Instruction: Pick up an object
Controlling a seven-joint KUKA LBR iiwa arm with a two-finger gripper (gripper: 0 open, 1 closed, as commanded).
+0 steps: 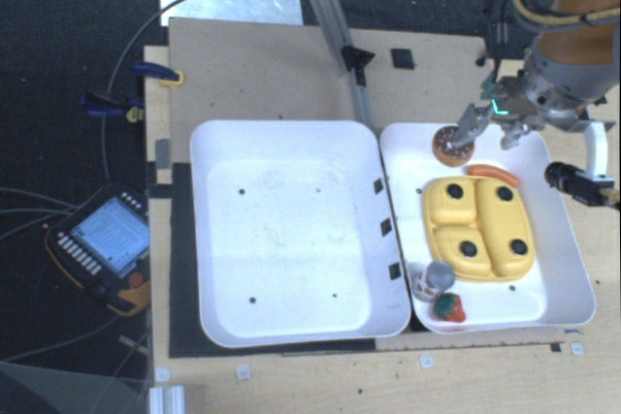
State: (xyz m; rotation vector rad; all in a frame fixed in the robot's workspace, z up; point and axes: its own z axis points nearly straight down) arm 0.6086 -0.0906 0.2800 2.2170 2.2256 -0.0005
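Observation:
My gripper point(490, 131) hangs over the far end of the right bin point(563, 238) with its two fingers spread apart, so it is open and holds nothing. Its left finger point(469, 125) is right over the edge of a brown sprinkled doughnut point(449, 147) in the bin's far left corner. Just below the gripper lies an orange sausage point(492, 175). A yellow compartment tray point(478, 228) fills the middle of the bin. At the near left corner stand a small can point(436, 277) and a red strawberry point(448, 307).
The left bin point(223, 238) sits beside the right one, their rims meeting at about mid-frame. A slanted metal pole point(325, 5) rises from the bench behind the bins. A teach pendant point(105, 247) lies off the bench at the left.

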